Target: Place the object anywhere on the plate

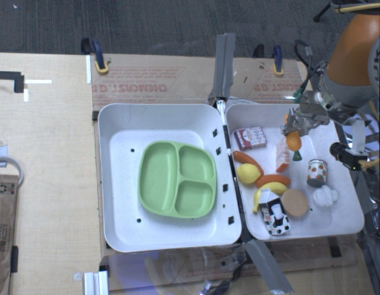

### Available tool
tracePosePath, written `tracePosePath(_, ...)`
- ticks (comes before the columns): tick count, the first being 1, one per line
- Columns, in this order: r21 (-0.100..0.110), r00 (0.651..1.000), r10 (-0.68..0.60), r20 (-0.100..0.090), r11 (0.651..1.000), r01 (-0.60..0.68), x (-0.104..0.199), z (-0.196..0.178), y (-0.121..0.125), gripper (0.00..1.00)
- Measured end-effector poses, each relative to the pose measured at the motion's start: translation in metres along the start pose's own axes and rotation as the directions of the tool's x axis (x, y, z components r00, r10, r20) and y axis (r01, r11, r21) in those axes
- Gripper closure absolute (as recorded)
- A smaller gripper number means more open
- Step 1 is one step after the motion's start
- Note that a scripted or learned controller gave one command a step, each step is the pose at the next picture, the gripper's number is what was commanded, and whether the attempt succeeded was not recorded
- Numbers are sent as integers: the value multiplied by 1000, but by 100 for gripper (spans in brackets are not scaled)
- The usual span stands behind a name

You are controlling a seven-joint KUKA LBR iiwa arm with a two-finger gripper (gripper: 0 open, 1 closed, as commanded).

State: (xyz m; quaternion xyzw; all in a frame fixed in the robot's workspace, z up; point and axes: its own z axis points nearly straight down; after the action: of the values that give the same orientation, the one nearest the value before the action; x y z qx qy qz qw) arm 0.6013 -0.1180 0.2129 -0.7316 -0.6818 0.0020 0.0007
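A green plate (177, 179) with 3 compartments is seen lying in the left white bin (116, 226). Above the right bin (344, 223) the gripper (297, 128) is seen with a small orange carrot-like toy (293, 143) clamped between its fingers, lifted over the bin's upper part, well apart from the plate. Below it in the right bin are found a red and white box (250, 137), a yellow lemon (248, 174), a banana (261, 196), a round tan disc (295, 203), a small can (316, 172) and a black and white cow figure (277, 217)
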Motion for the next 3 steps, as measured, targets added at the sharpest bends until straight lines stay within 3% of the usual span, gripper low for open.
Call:
tracePosePath(1,2,999,32,0,999,-32,95,24,-33,100)
tracePosePath(2,1,1000,-19,0,1000,19,178,23,-53,100)
tracePosePath(3,3,985,171,1,985,-171,206,23,-91,100)
